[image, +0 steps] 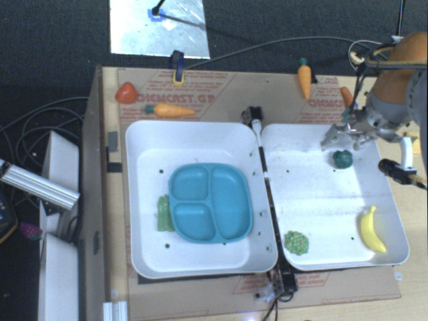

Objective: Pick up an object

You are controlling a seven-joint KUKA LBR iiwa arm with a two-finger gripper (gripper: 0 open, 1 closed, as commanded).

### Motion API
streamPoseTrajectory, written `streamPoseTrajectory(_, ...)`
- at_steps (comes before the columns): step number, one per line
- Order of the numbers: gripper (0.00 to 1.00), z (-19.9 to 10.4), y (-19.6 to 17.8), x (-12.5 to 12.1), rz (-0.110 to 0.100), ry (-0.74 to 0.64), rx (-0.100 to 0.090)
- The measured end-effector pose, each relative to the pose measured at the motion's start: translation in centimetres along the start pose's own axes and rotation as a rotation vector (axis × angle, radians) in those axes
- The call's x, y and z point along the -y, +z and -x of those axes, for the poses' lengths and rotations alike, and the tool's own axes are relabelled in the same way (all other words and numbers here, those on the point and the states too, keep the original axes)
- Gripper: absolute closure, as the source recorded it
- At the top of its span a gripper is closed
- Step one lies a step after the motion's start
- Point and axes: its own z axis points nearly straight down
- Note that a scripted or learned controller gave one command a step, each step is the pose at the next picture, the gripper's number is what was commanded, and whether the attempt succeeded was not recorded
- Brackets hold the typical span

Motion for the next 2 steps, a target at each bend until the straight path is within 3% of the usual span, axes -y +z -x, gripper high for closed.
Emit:
streamPoseTrajectory(1,0.00,0.0,1.3,1.1,0.002,0.001,0.001)
streamPoseTrajectory(2,1.00,0.0,0.0,0.9,0.008,-0.001,0.003)
